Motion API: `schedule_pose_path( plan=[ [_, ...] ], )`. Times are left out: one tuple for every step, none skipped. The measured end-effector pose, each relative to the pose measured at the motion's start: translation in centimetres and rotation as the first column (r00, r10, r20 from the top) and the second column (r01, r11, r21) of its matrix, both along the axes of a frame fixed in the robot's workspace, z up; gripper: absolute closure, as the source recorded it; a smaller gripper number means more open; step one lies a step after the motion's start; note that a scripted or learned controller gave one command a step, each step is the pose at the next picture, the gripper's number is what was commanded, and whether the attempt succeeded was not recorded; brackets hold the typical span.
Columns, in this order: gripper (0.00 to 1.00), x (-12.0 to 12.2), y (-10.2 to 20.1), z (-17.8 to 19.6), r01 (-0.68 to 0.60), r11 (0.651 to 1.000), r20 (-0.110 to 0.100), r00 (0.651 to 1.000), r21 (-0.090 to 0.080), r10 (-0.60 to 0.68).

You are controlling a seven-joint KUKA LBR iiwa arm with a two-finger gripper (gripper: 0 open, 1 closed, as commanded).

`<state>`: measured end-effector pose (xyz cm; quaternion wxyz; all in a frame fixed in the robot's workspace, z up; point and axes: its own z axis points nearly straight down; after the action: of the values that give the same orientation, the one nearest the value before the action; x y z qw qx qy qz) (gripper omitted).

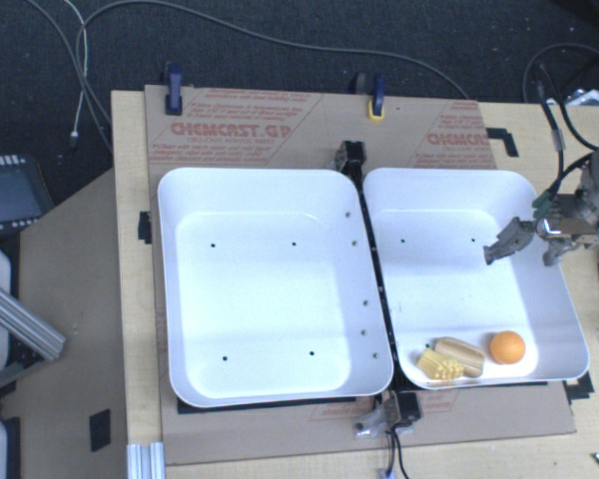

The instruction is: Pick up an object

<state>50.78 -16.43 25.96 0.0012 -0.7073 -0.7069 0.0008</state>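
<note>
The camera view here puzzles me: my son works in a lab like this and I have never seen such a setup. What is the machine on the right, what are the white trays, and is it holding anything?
You are looking down, at a slant, from one fixed camera above a bench. On the bench sit two shallow white bins side by side: the left bin and the right bin. The metal part reaching in from the right is the end of a robot arm, and its tip is a two-finger gripper, a sort of mechanical pincer. It hangs over the right bin's right side with its fingers spread and nothing between them. Three small things lie near the front edge of the right bin: an orange ball, a tan bread-roll-shaped piece and a yellow corn-like piece touching it. The blue clamps at the back pin down the board.
</note>
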Motion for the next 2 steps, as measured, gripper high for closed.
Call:
schedule_pose_path(
  plan=[
    [0.00, 0.1, 0.0, 0.1, 0.000, 1.000, 0.003, 1.000, -0.001, 0.000],
    [0.00, -0.8, 0.6, -5.3, -0.001, 1.000, -0.001, 1.000, 0.000, 0.001]
  ],
)
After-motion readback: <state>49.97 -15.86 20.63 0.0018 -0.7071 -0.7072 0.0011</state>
